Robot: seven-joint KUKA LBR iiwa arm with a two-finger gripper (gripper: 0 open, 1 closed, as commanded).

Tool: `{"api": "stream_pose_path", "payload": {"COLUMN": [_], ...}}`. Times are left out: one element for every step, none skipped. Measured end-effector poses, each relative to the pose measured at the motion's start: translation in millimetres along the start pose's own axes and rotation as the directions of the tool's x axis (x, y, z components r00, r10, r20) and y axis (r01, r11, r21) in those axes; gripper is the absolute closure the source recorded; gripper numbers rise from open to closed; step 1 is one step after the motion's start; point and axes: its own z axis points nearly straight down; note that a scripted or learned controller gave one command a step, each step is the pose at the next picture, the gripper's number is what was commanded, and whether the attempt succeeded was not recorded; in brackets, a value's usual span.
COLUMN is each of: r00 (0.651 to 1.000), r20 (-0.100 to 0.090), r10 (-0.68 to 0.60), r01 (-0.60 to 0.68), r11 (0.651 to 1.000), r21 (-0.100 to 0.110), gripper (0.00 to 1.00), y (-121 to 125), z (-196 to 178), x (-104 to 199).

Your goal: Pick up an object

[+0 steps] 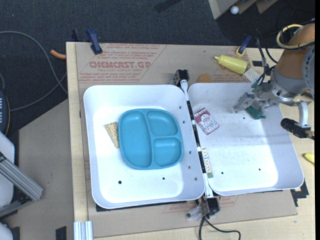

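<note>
My gripper (252, 106) hangs over the far right part of the right bin (250, 174), close to its floor. A small dark green object (258, 114) lies right under its tip, partly covered by it; whether it is gripped I cannot tell. A red and white packet (206, 120) lies flat near the right bin's left wall, well left of the gripper. In the left bin (100, 184) a blue divided plate (150, 137) sits in the middle, with a tan wedge (112, 132) tucked against its left edge.
A yellow bottle-shaped toy (231, 62) and a small orange-brown lump (204, 77) lie on the bench behind the right bin. A small printed packet (206, 162) rests on the ridge between the bins. Blue clamps (93, 40) hold the bench's far edge.
</note>
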Motion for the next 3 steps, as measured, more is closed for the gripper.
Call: {"api": "stream_pose_path", "payload": {"r00": [1.000, 1.000, 1.000], "r20": [0.008, 0.009, 0.006], "r10": [-0.001, 0.004, 0.004], "r01": [0.001, -0.004, -0.004], "r11": [1.000, 1.000, 1.000], "r21": [-0.004, -0.005, 0.001], "gripper": [1.00, 1.00, 1.00], "y": [1, 18, 2], "z": [-11, -77, -98], "x": [-2, 72, 144]}}
